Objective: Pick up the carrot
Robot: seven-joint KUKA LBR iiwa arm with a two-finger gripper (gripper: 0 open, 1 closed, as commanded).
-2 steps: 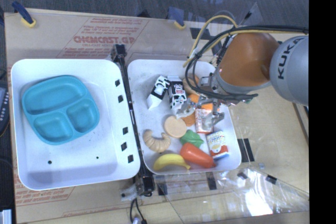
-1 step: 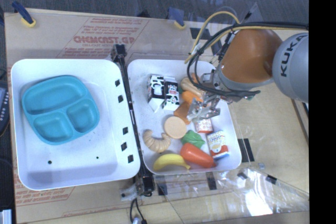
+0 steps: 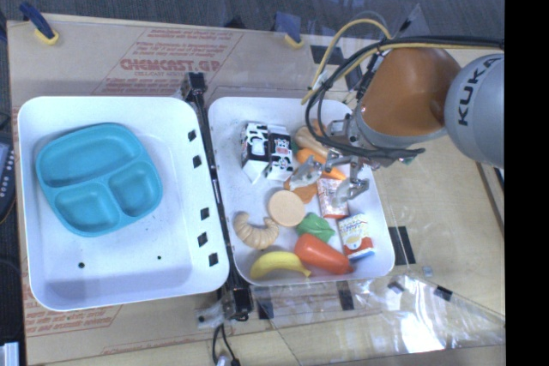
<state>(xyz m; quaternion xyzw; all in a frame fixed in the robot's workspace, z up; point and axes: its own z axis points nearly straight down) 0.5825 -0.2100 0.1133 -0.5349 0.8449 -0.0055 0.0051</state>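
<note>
carrot (image 3: 323, 253) | near right bin's (image 3: 384, 236) front, beside banana (image 3: 276, 264) | jaws: can't tell, wrist hides them

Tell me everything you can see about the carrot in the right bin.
The carrot is a smooth, glossy orange toy, plastic by the look, with a green leafy top at its upper-left end. It lies flat and slanted near the right bin's front edge, its tip pointing lower right. The banana touches its left side.

- Arm (image 3: 412, 94) is covering the right bin's (image 3: 225, 184) far right corner.
- Gripper (image 3: 330, 176) is overlapping items beneath; finger state is not resolving.
- Carrot's (image 3: 322, 253) green top is tucking partly under neighbours.
</note>
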